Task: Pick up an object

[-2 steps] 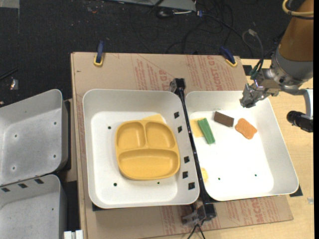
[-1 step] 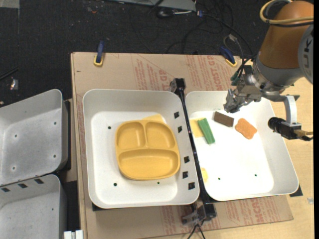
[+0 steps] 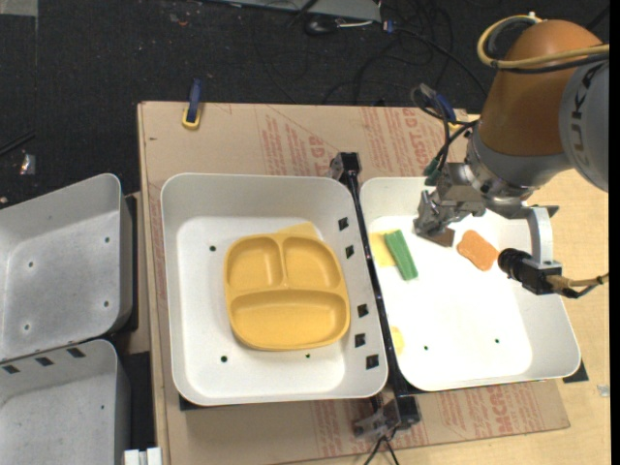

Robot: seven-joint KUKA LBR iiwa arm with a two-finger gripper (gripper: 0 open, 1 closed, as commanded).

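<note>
In the right bin (image 3: 484,347) lie a green stick-shaped block (image 3: 400,255) near the left wall and a small orange piece (image 3: 477,250) further right. A sliver of yellow (image 3: 394,338) peeks out by the divider lower down. My gripper (image 3: 435,227) hangs over the bin's upper part, between the green block and the orange piece, its tip close to the bin floor. I see nothing held in it.
The left bin (image 3: 194,356) holds a yellow divided plate (image 3: 287,294). A black divider (image 3: 363,269) runs between the bins. A black fitting with cable (image 3: 528,269) sits at the right bin's edge. Spare white trays (image 3: 58,260) lie at left.
</note>
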